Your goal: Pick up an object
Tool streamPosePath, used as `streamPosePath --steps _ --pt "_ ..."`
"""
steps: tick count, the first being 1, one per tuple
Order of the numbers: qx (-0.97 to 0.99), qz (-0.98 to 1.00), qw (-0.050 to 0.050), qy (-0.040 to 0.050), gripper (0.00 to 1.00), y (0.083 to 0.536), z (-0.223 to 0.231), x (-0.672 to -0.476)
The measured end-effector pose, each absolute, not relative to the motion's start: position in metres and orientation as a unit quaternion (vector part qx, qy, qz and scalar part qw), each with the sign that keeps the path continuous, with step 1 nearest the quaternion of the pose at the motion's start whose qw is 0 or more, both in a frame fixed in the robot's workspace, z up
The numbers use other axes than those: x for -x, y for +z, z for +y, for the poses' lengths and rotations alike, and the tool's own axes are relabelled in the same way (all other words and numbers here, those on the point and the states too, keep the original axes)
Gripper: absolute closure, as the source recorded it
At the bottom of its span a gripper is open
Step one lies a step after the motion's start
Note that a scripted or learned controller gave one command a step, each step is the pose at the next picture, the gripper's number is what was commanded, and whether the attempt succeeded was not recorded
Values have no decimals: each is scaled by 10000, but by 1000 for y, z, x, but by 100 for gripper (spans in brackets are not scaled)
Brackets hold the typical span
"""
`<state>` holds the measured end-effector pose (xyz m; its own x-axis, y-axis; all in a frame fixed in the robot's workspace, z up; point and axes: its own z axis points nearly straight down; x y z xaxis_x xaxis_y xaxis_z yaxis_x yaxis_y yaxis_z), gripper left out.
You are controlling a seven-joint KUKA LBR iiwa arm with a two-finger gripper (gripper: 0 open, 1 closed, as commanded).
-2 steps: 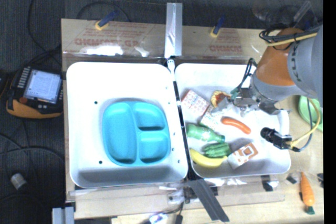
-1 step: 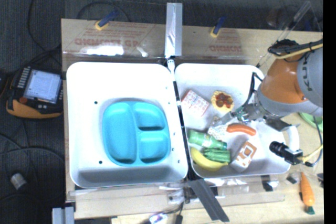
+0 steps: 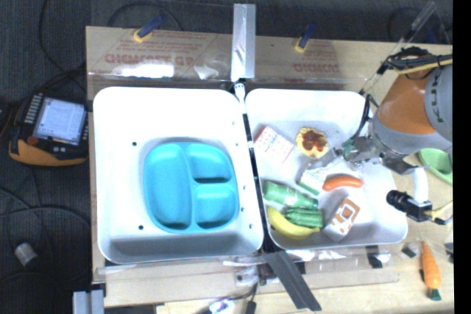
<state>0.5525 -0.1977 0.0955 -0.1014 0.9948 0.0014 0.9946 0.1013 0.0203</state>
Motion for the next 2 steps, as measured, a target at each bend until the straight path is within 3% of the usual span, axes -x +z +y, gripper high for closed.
streamPosePath --steps 1,2 --pt "-7666 6420 -46 41 0 103 -213 -596" --pt "-7482 6634 77 35 0 95 -171 -642"
